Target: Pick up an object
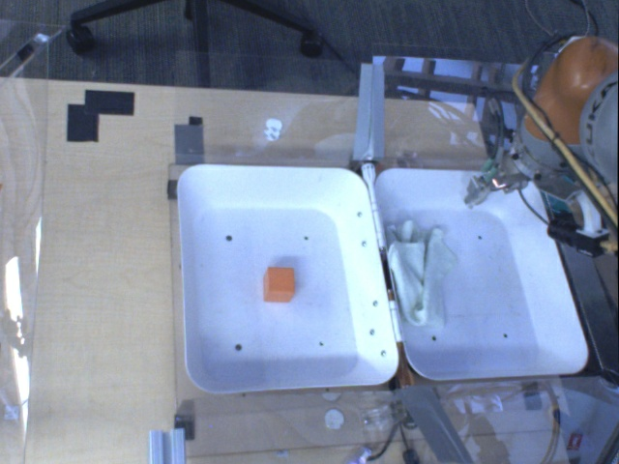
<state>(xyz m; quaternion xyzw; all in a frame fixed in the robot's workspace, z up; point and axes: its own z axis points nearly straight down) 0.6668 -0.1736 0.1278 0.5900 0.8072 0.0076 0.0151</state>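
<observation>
**Tool poised over the right bin's far edge, cube and cloth untouched**

The orange cube [280, 284] sat near the middle of the left bin [208, 211], resting flat on the white floor, well apart from every wall. Taking that cube as the landmark: the divide between the two bins ran to its right, and just beyond that divide a pale green cloth [422, 271] lay crumpled in the right bin [522, 327], bunched against that bin's left wall. The cloth was well apart from the cube, with the two bin rims between them.

Farther right of the cube and toward the far side of the desk [97, 259], the tool [481, 189] hung over the right bin's upper rim, at the end of the grey arm with its orange band [571, 75]. Nothing could be seen between its fingers, and the picture was too small there to tell whether they stood apart or together. The tool was clear of the cloth, which lay nearer and to its left, and far from the cube.

Beyond the cube, off the desk's far edge, the dark base of an office chair [193, 8] stood on the floor. Up and to the left of the cube, black tape patches [97, 114] marked the wooden desk.
</observation>
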